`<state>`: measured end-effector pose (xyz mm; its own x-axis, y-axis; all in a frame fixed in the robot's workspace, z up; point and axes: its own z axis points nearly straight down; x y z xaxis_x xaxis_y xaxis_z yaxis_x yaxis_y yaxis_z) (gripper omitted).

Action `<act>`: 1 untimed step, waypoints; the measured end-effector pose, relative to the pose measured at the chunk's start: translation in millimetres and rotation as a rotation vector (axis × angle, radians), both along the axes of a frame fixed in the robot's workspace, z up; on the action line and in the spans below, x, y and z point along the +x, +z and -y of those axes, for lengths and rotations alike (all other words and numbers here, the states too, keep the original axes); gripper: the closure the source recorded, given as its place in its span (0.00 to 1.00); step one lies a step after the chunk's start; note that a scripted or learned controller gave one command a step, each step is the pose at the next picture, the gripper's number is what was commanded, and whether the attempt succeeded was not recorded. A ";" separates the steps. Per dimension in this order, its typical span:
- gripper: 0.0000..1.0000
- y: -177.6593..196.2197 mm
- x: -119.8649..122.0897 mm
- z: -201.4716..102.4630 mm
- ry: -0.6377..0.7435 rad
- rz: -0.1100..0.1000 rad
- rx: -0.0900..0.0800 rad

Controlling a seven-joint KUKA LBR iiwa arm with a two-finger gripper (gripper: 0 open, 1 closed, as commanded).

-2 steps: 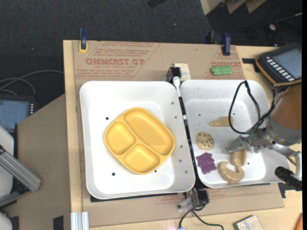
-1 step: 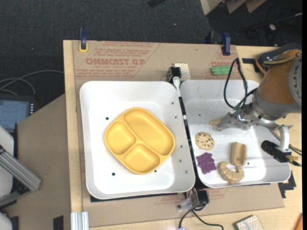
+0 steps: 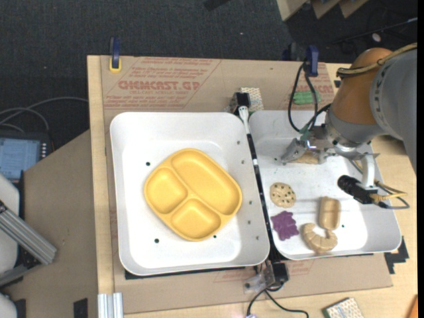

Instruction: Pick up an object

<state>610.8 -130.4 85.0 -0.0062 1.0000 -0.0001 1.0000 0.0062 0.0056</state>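
The end effector (image 3: 299, 153) sits low in the right bin (image 3: 371, 225); whether it grips is unclear. The cookie (image 3: 282, 193) and croissant (image 3: 319, 238) lie unlifted.

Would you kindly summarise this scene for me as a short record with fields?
left bin: yellow divided plate
right bin: cookie, purple piece, tan roll, croissant-like pastry
gripper: low over the right bin's far part, apart from those four items
grasp: cannot tell from this view
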 end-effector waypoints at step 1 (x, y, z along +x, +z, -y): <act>0.00 0.4 47.5 32.8 -0.004 0.000 -0.003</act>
<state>658.3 -163.2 85.4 -0.0017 1.0000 -0.0029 1.0000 0.0017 0.0061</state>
